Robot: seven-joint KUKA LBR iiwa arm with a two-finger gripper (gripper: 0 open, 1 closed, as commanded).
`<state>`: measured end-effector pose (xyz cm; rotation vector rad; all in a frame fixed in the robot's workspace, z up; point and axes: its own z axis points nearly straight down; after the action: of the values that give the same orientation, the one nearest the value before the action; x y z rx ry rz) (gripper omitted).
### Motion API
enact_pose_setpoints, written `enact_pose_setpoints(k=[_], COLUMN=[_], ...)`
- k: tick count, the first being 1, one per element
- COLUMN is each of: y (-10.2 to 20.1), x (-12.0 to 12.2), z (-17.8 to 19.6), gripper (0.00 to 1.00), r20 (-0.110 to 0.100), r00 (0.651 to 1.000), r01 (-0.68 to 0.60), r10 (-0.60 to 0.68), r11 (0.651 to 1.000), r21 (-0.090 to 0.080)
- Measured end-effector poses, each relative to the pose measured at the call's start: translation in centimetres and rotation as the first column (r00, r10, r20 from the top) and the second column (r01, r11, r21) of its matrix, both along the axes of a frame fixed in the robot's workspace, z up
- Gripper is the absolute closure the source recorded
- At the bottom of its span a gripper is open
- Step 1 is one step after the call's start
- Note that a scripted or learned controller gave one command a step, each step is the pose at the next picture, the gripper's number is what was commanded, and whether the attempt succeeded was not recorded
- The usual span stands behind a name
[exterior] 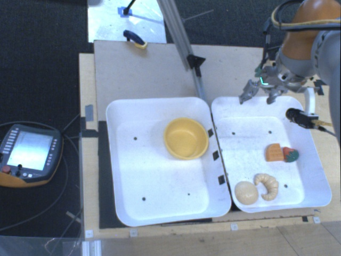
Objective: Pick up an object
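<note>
- The hand (259, 95) hangs over the far edge of the right bin (314, 159), fingers spread apart with nothing between them.
- In that bin's near half lie an orange block (274, 152) touching a small red-and-green piece (291, 154), a pale curved piece (267, 185), and a cream round piece (245, 192).
- A yellow bowl (186, 137) sits upright in the left bin (128, 196), far right part.

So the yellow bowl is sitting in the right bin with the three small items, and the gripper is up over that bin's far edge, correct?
Not quite. The camera view shows the yellow bowl in the left bin, alone. The three small items, an orange block, a curled pastry-like piece and a pale round one, lie in the right bin. The gripper is over that bin's far edge, as you said.
</note>
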<state>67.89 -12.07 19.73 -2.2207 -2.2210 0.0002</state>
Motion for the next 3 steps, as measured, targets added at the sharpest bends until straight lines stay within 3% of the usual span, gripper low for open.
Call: enact_pose_setpoints(k=[1, 3], y=[0.0, 0.1], x=[0.0, -0.1], z=[0.0, -11.0], gripper=[0.0, 0.0], r20=[0.0, -0.004], r00=[1.0, 1.0], r01=[0.0, 0.0], r10=[0.0, 0.0], r11=[1.0, 1.0], r21=[0.0, 0.001])
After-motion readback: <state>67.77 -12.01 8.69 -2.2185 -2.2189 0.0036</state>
